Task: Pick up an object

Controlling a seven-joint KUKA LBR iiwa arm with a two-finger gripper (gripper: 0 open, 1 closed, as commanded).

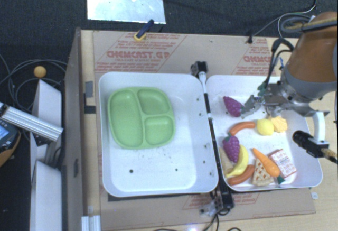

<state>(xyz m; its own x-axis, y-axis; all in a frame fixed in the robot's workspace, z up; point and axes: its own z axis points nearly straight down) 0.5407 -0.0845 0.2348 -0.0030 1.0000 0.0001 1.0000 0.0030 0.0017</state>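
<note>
Jaws beside the purple grapes in the right bin

The gripper (252, 103) hangs just right of the purple grapes (232, 105); whether its jaws are open I cannot tell, and nothing shows held.

The grey arm reaches in from the right, its pincer (252, 104) angled down-left.

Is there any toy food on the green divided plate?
No, the green divided plastic plate in the left white bin has bare compartments; the toy food lies in the right bin.
</note>
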